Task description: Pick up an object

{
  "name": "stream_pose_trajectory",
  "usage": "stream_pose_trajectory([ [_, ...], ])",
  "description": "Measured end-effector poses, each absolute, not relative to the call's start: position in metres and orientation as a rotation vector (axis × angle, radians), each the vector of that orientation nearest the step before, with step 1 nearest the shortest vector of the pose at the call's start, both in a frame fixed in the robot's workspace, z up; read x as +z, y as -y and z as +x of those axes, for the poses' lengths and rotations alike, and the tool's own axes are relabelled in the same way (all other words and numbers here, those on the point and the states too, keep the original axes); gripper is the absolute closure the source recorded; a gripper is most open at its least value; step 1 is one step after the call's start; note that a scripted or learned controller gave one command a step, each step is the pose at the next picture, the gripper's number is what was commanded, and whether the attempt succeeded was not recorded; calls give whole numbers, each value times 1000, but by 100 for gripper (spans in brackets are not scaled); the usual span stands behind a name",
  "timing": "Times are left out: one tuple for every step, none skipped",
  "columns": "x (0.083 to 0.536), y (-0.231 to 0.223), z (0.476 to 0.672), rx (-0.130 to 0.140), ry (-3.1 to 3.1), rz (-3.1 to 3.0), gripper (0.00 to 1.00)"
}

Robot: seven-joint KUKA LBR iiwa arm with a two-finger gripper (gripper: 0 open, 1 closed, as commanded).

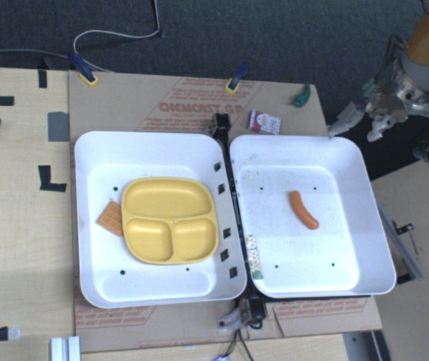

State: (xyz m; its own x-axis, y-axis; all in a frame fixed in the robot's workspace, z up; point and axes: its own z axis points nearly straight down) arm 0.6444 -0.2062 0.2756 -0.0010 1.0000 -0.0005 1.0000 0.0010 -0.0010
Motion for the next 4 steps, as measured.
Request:
stream_pose_trajectory([
  [96,200,652,3,2223,-2218,0],
  [107,199,653,3,2226,-2217,100],
  [107,199,652,5,2226,-2217,0],
  [87,187,607,-2,2225,-2224,0],
])
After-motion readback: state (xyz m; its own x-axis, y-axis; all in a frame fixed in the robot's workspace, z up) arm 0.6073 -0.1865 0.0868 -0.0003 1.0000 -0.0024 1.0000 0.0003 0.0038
